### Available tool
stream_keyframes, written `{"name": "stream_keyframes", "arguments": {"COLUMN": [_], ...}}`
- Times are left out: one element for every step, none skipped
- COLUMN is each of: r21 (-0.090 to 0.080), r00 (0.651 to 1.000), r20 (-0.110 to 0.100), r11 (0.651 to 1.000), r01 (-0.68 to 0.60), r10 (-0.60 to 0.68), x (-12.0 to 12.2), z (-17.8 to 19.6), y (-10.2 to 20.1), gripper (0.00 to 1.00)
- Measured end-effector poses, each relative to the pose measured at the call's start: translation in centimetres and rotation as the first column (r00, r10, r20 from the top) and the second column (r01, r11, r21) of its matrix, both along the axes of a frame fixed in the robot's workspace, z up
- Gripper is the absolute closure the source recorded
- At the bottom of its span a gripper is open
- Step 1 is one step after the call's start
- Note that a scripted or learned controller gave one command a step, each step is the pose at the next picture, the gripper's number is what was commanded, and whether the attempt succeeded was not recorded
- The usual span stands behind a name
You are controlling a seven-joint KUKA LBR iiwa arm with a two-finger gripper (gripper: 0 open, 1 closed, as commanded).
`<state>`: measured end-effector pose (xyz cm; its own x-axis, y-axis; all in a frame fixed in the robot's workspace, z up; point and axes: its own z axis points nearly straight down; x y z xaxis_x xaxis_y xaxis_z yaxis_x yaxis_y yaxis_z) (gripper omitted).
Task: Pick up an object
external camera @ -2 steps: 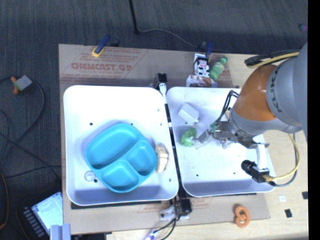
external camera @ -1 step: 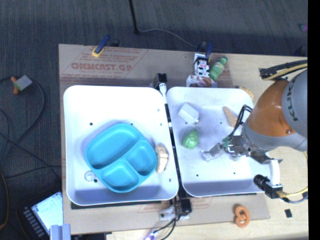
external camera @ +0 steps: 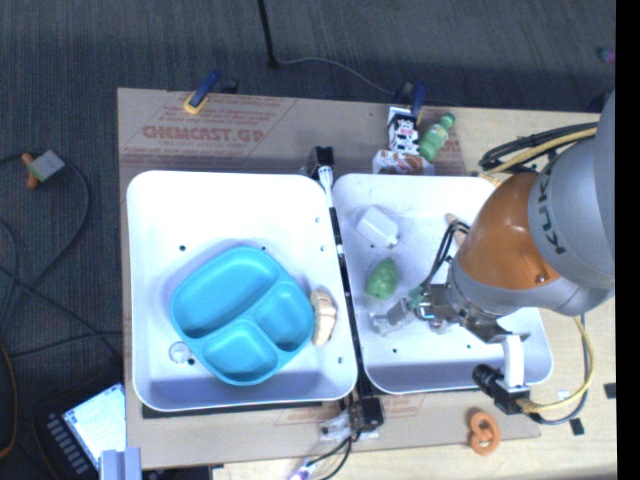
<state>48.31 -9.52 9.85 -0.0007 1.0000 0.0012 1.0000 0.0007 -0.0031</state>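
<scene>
The grey arm (external camera: 585,218) comes in from the right, bent downward, its orange band (external camera: 505,243) sitting just above the wrist. Below the band the gripper (external camera: 393,313) points left and low (its metal parts are small and partly blurred), so the spacing of its tips cannot be made out.

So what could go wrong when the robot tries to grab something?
The gripper sits low in the right bin, just beside the green object, so it might nudge that away instead of catching it. The white block lies close behind and could get bumped too. The green object also sits near the bin's left wall, which may block a finger.
</scene>
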Motion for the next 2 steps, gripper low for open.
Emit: {"name": "stream_keyframes", "arguments": {"r21": [-0.004,-0.002], "r00": [1.0,1.0], "r20": [0.01,-0.002], "r11": [1.0,1.0], "r01": [0.0,-0.001], "r10": [0.0,0.001], "x": [7.6,12.5], "z": [-1.1,1.4], "y": [-1.2,-3.7], "gripper": [0.0,0.0]}}
